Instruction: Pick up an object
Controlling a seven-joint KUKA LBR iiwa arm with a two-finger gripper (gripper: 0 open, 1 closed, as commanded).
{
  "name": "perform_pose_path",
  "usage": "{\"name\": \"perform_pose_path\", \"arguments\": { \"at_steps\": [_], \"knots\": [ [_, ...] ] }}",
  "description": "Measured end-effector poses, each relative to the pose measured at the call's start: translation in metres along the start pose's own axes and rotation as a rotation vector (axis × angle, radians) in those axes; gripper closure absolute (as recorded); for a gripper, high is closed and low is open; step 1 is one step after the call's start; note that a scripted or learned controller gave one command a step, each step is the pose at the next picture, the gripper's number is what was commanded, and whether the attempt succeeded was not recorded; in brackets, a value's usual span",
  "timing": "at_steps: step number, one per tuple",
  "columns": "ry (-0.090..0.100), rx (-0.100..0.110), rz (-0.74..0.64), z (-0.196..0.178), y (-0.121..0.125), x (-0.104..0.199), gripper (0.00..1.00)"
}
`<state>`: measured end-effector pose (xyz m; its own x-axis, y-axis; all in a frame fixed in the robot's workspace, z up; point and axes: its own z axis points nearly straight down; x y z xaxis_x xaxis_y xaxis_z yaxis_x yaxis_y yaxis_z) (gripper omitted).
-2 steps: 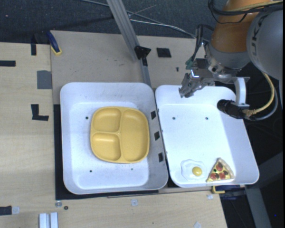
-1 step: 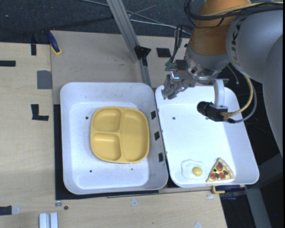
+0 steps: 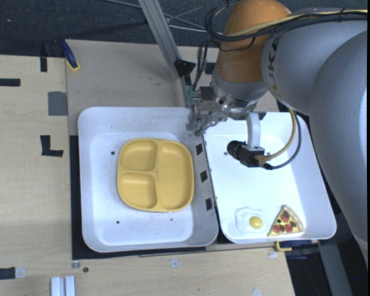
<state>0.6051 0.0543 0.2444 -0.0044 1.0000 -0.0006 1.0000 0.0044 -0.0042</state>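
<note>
The gripper hangs over the rim between the two bins, and how far it is open cannot be told, nor whether it holds anything. Below and left of it a yellow divided plate lies in the left bin. Farther below and right of it, a fried egg toy and a pizza slice toy sit just beside each other in the right bin.

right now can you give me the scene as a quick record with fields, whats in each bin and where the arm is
left bin: yellow divided plate, three compartments, lying flat near the middle
right bin: toy fried egg and toy pizza slice, side by side at the near edge
arm: reaches in from the right, over the far end of the bins
gripper: above the divider between the bins, near the far rim
held: nothing seen
</note>
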Motion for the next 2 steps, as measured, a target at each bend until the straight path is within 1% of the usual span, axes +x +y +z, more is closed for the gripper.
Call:
{"name": "perform_pose_path", "arguments": {
  "at_steps": [1, 2],
  "knots": [
    [0.0, 0.0, 0.0, 0.0108, -0.0227, 0.0483, 1.0],
    [0.0, -0.001, 0.002, 0.0102, -0.0216, 0.0464, 0.0]
  ]
}}
